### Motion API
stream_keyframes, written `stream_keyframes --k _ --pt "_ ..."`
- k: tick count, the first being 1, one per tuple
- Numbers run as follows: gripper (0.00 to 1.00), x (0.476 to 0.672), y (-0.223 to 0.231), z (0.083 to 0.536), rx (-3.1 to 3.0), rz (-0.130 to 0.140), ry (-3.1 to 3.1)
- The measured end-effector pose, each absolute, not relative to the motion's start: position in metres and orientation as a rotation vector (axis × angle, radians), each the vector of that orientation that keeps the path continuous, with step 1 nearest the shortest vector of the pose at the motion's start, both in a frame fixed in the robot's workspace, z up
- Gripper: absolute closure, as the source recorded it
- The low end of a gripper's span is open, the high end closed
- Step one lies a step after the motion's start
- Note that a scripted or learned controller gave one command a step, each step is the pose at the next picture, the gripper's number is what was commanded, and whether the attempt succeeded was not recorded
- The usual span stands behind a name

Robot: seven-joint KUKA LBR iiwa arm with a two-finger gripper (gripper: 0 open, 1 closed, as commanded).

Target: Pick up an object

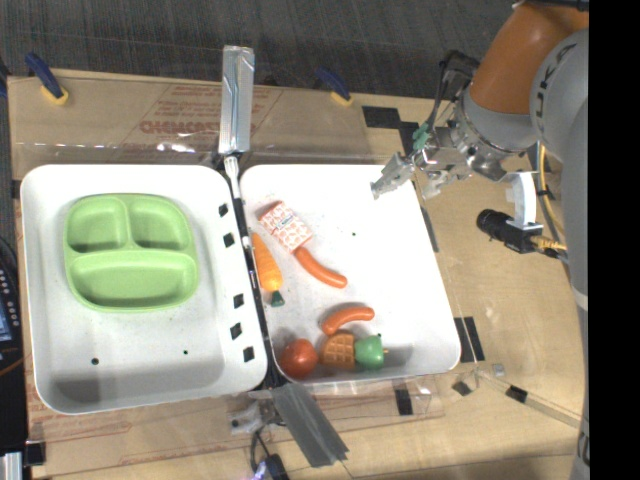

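Hovering hand (pixel 397 180) | right bin (pixel 420 268) corner | glossy orange sausage (pixel 320 268)

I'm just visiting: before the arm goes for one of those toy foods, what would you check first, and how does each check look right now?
1. Objects in the right bin: ok; sausage, carrot, tomato among them.
2. Gripper free of any object: ok, nothing seen between its fingers.
3. Fingers open enough: cannot tell.
4. Gripper above a target: not ok, it hangs at the bin's far right corner.
5. Isolated target: ok, the sausage lies apart.
6. Green tray clear of the path: ok, in the left bin.
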State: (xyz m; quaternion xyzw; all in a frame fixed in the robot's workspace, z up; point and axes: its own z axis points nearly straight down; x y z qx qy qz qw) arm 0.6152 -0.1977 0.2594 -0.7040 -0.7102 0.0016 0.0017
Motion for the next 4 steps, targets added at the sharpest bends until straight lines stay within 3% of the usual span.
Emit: stream_keyframes --k 1,2,3,4 --pt "0.0 0.598 -0.119 0.119 -2.145 0.009 -2.286" --pt "0.0 0.588 -0.119 0.09 -2.195 0.005 -2.243" --pt "1.0 0.588 -0.12 0.098 -2.19 0.008 -2.246" --pt "1.0 0.592 -0.105 0.285 -2.33 0.001 -2.109"
